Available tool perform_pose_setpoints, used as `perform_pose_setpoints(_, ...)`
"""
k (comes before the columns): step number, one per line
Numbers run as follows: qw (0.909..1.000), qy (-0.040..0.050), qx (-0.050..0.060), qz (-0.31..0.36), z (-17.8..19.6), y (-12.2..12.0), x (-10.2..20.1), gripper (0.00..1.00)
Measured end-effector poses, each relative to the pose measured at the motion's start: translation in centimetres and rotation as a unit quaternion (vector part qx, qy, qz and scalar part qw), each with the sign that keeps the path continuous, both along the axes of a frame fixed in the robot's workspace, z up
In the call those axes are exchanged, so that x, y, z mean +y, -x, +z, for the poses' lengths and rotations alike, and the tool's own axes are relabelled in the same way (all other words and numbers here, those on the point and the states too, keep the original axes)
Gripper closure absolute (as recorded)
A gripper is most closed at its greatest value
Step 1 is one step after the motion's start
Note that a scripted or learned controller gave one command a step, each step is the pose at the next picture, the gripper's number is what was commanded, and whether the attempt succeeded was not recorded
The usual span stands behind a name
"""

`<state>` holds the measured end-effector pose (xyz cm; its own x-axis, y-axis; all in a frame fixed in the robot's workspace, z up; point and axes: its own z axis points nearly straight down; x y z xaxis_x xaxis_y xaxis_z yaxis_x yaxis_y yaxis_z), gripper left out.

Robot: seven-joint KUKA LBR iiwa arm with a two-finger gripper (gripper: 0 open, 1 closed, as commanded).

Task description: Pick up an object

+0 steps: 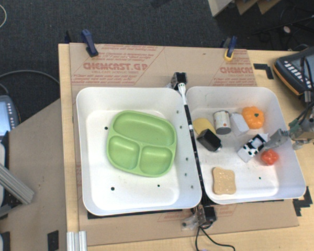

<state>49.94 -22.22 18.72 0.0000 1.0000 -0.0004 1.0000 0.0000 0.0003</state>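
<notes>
Right shallow white bin [282, 184]: a small black-and-white cow-patterned toy block [251, 147] sits right of centre, long axis diagonal, upper right to lower left. The small round red tomato-like toy [269, 157] is just beside its lower-right end. Also in that bin: orange pumpkin toy [253, 117] near the top, silver metal can [222, 122] on its side, white block [238, 123] between can and pumpkin, yellow cylinder [202, 125], and a black rectangular block [209, 139] touching the cylinder and tilted diagonally. Tan bread-slice toy [224, 181] lies flat near the bottom.

Left shallow white bin [89, 156]: one green plastic divided plate [142, 143], three compartments, tilted slightly.

End effector [280, 136] is at the right bin's right rim, near the cow block. Can't tell its state. Both bins sit on the desk [73, 140].
</notes>
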Motion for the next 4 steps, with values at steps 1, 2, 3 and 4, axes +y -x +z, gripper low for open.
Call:
perform_pose_setpoints(1, 1.0000, 0.0009, -0.001, 0.001, 1.1, -0.1, 0.0, 1.00)
perform_pose_setpoints(2, 1.0000, -0.0015, 0.000, 0.003, 5.3, 2.1, 9.1, 1.00)
perform_pose_setpoints(3, 1.0000, -0.0003, -0.008, 0.005, 18.9, 1.3, 17.8, 1.00)
perform_pose_setpoints(4, 1.0000, -0.0010, -0.005, 0.004, 27.1, 2.0, 25.2, 1.00)
